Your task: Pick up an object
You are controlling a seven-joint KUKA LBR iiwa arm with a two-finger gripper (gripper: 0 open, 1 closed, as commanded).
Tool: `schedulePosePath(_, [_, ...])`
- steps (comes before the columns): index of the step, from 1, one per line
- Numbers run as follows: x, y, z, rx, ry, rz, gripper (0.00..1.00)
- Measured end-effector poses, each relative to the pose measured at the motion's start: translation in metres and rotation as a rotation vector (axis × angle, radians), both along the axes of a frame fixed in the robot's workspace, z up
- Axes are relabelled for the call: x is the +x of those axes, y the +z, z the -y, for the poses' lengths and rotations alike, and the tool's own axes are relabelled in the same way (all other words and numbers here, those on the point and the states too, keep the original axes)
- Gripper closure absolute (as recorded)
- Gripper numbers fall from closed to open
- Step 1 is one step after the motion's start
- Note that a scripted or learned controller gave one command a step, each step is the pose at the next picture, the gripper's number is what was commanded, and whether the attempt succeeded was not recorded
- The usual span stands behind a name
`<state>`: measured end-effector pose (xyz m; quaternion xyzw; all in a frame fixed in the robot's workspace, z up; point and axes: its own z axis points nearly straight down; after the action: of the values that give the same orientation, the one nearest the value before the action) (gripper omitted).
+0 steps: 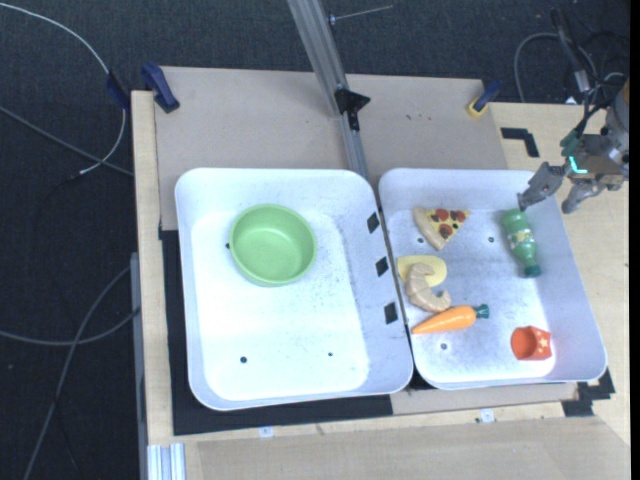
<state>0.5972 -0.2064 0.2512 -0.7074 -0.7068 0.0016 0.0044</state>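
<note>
Two spread grey fingers of the gripper (556,192), grasping nothing, are what we see reaching in over the upper right rim of the right white bin (590,313), just above the lying green plastic bottle (520,240), whose label we cannot read.

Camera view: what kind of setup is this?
Likely a lab pick-and-place test bench: two white bins on a board, toy food such as a carrot, loose cables on dark carpet, a robot gripper reaching in.
</note>
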Motion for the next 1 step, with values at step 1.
schedulePosePath(1, [0.001, 0.0031, 0.0001, -0.001, 0.001, 0.006, 0.0])
